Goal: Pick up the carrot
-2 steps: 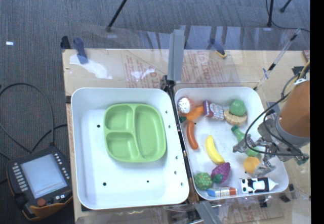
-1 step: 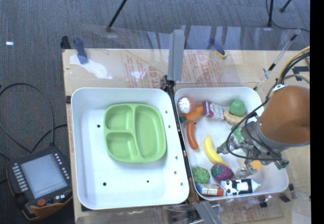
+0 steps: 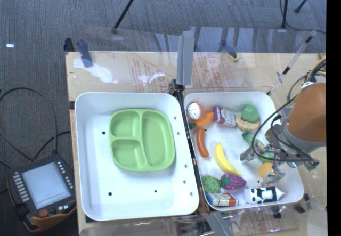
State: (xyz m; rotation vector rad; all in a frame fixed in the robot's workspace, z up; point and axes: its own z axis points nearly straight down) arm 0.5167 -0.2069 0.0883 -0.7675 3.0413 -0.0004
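The carrot [image 3: 202,143] is a slim orange stick with a rounded tip, lying lengthwise near the right bin's [image 3: 290,176] left wall, beside the banana [image 3: 225,160]. The gripper [image 3: 262,165] hangs well right of it, fingers spread and holding nothing.

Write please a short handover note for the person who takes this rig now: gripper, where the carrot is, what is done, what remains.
Gripper: low over the right side of the right bin, near an orange item by its fingers; I cannot tell whether it is open or shut, and nothing visibly sits between the fingers.
Carrot: lying in the left part of the right bin, left of the banana, apart from the gripper.
Left bin: holds the green divided plate.
Done: no pick yet; the carrot is untouched.
Left: move the gripper over to the carrot, grasp it and lift it.
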